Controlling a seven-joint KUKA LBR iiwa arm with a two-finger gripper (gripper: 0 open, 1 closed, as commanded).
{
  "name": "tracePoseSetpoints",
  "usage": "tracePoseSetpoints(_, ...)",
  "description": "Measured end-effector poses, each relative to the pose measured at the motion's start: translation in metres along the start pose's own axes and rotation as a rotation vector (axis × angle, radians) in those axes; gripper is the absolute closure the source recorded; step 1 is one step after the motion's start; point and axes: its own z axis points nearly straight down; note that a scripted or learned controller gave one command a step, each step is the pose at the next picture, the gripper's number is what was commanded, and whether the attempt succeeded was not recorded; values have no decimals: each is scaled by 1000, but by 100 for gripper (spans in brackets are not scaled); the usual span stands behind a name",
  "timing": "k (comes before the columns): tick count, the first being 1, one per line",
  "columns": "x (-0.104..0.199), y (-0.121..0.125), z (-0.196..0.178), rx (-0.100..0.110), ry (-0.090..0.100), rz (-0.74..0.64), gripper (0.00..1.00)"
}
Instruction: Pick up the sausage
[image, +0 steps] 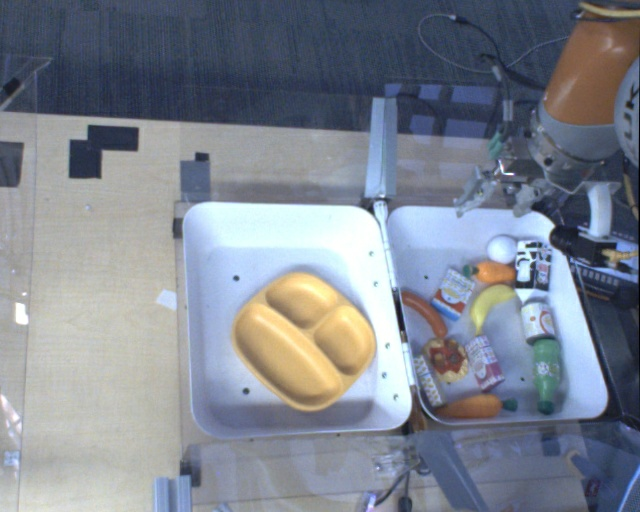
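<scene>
Well, we see the metal two-finger gripper (497, 180) spread wide, well above-right of the long red sausage (424, 312), so we might grab the nearby small red carton (455, 291) instead.

Sausage (424, 312): slim, reddish-orange, slightly curved. Lies flat on the floor of the right bin (592, 390), close to its left wall, running diagonally from upper left to lower right. Lower end near a small pizza slice (447, 360).
</scene>
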Motion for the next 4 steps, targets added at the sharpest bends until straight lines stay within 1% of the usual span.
tracePoseSetpoints(1, 2, -24, -20, 0, 0, 376, 0)
tracePoseSetpoints(2, 52, -43, 79, 2, 0, 314, 0)
tracePoseSetpoints(3, 58, -87, 83, 1, 0, 296, 0)
tracePoseSetpoints(4, 29, -66, 83, 0, 0, 336, 0)
